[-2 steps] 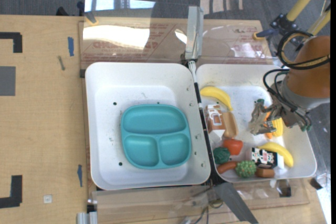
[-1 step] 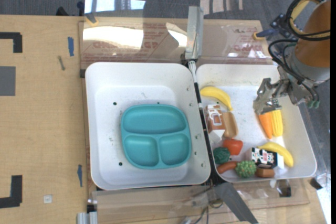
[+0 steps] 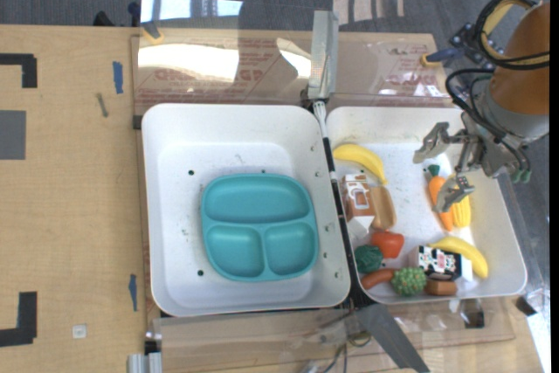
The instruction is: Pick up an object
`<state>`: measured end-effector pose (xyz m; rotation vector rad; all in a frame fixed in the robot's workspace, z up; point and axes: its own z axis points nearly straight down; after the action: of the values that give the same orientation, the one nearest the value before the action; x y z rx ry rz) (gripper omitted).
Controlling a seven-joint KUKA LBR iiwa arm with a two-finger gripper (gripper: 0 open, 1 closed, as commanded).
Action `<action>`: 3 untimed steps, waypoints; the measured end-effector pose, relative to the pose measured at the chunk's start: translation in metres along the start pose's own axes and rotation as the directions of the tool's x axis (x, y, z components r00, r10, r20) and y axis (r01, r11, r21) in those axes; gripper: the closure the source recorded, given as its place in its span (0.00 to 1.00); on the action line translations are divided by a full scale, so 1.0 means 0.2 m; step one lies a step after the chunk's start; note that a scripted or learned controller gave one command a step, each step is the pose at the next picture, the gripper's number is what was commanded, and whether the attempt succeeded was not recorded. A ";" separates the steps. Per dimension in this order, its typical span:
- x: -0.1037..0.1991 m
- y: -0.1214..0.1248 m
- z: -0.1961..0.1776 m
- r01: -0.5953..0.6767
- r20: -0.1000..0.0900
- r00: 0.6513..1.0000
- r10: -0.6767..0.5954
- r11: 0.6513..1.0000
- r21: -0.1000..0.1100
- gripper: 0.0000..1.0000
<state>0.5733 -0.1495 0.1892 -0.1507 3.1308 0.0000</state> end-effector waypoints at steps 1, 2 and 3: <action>0.07 -0.25 0.50 0.080 0.004 0.997 -0.080 0.997 0.003 0.00; 0.05 -0.25 0.43 0.079 0.018 0.997 -0.080 0.997 0.008 1.00; -0.37 0.03 -0.19 -0.027 0.015 1.000 0.027 1.000 0.002 1.00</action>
<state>0.6454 -0.1364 0.2268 -0.1078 3.1178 -0.0017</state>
